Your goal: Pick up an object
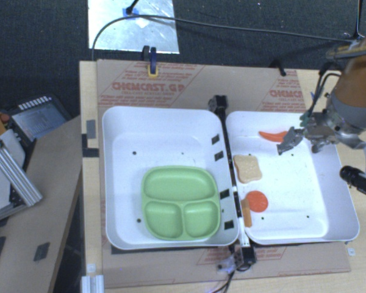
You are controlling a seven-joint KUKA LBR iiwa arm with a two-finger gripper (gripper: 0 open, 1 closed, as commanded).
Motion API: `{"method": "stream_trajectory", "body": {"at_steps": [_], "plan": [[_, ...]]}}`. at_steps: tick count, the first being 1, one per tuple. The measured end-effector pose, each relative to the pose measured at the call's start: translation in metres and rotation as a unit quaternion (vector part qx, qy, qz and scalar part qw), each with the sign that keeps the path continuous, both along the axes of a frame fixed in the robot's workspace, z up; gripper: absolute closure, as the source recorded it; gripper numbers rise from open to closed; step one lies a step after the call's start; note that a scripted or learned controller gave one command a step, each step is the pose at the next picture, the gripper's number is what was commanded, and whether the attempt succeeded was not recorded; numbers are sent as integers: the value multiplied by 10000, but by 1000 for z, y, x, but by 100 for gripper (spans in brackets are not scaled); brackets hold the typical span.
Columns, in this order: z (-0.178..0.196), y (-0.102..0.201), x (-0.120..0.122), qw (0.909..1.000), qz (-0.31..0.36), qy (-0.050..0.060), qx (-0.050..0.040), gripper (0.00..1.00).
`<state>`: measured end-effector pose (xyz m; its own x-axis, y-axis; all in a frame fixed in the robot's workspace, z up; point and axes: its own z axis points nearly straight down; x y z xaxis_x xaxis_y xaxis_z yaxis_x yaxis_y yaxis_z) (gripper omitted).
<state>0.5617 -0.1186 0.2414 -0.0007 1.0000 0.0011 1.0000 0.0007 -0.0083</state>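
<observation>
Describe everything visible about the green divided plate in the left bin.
The pale green divided plate looks like smooth moulded plastic, a rounded rectangle with a raised rim. Ridges split it into three compartments: one long section across the far side and two smaller ones side by side nearer the camera. All three look bare. It lies flat and upright on the floor of the left shallow white bin, in its near right part, close to the right wall. Nothing else touches it.
</observation>
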Motion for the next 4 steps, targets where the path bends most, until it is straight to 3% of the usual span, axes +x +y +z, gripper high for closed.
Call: {"method": "stream_trajectory", "body": {"at_steps": [1, 4], "plan": [[5, 0, 2, 10000, 11, -49, -6, 0], [-153, 4, 7, 10000, -5, -54, -6, 0]]}}
